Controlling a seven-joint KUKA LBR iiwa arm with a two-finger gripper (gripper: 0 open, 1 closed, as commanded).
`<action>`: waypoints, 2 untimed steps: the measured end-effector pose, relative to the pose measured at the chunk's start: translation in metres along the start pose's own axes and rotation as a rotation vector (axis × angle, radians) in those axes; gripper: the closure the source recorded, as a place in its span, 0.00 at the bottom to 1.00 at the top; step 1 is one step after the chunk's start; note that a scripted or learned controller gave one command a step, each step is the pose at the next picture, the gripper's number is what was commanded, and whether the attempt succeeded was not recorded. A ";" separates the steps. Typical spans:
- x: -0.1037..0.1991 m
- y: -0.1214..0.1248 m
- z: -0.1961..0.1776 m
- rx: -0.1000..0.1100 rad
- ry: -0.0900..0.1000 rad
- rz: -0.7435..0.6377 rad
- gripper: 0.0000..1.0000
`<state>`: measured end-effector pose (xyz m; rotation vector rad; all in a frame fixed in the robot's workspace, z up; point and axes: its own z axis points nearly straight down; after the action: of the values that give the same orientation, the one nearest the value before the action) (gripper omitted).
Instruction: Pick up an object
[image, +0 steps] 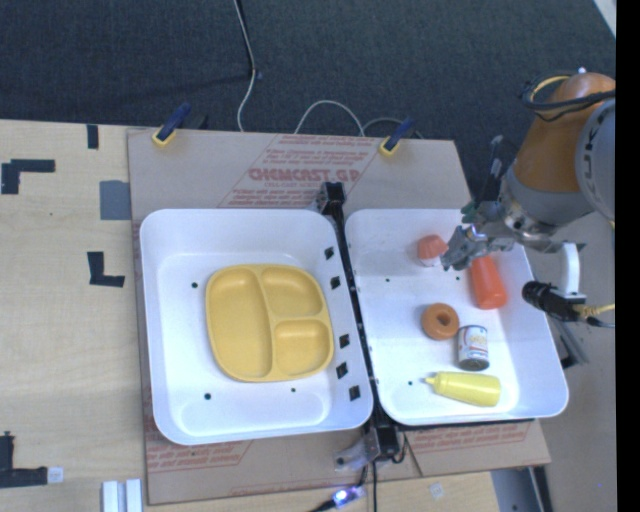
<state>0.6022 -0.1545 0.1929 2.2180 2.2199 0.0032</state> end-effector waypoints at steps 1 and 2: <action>0.005 -0.005 -0.059 0.001 0.000 -0.001 1.00; 0.047 -0.018 -0.049 0.006 0.002 -0.003 1.00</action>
<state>0.5838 -0.1076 0.2422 2.2180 2.2274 -0.0017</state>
